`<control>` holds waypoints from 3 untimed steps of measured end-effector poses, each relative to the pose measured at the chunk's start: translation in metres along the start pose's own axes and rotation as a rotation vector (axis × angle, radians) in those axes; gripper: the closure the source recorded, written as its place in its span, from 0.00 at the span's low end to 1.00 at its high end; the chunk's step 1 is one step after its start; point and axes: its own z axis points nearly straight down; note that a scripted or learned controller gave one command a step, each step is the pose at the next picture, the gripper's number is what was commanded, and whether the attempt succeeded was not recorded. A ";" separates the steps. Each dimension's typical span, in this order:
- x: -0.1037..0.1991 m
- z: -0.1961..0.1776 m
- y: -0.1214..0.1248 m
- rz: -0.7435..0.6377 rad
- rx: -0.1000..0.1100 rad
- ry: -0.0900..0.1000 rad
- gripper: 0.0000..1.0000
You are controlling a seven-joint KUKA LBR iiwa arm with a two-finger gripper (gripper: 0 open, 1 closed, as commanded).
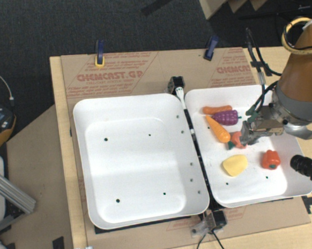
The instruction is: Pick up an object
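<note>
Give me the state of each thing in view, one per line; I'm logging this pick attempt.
Left bin: nothing in it.
Right bin: holds the toy food.
Carrots: two, lying flat.
Purple grapes: resting against the carrots.
Yellow piece: lying apart.
Red pepper: lying apart.
Tool: low over a small red piece; grip unclear.

Red lettering is printed on the brown cardboard sheet (pixel 141 68) laid under the two white bins. Behind the left bin, "CHEMCAST G.P" can be read in large outlined letters. Behind the right bin the same print is repeated, but only "CHEMCAS" can be made out. The smaller lines above cannot be read.
</note>
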 end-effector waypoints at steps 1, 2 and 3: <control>0.077 -0.142 0.044 -0.005 -0.022 0.000 1.00; 0.133 -0.117 0.053 0.000 0.002 -0.002 1.00; 0.096 -0.078 -0.003 0.010 0.007 -0.002 1.00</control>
